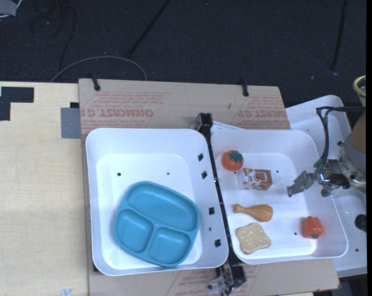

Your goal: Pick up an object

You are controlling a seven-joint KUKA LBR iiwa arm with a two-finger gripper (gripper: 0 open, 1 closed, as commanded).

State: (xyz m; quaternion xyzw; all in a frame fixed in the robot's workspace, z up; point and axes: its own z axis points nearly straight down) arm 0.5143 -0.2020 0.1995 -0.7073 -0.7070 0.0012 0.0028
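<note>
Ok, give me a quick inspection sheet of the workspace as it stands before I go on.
Surface: two white bins side by side on a cardboard sheet; left bin, right bin.
Job's things: in the right bin, a tomato-like toy, a small printed packet, a toy drumstick, a toast slice, an orange-red toy.
Clutter: blue divided plate in the left bin.
End effector: over the right bin's right side, nothing seen between its fingers.
Cables: black cable by the arm; more on the dark floor.
Surroundings: light wooden bench.
</note>
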